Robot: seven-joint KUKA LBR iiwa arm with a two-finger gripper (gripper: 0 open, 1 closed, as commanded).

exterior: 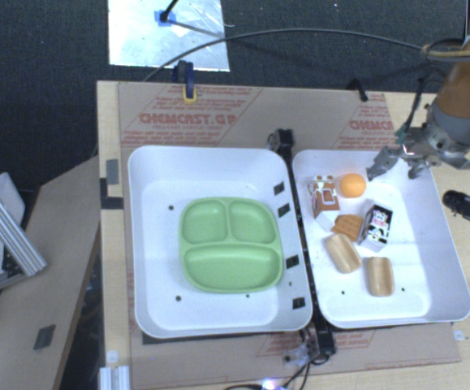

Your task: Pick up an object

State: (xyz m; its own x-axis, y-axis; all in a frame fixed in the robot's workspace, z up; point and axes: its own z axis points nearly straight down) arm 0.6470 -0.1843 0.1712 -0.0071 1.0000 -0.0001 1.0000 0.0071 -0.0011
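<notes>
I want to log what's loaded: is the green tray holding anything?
Empty. All three compartments of the green tray show bare green; the food items sit in the right bin.

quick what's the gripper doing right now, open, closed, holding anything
Gripper: open, holding nothing, above the far right corner of the right bin.

The grey arm with the orange band is reaching in from the right. Its two-finger end effector is hanging with fingers spread, gripping nothing.
</notes>
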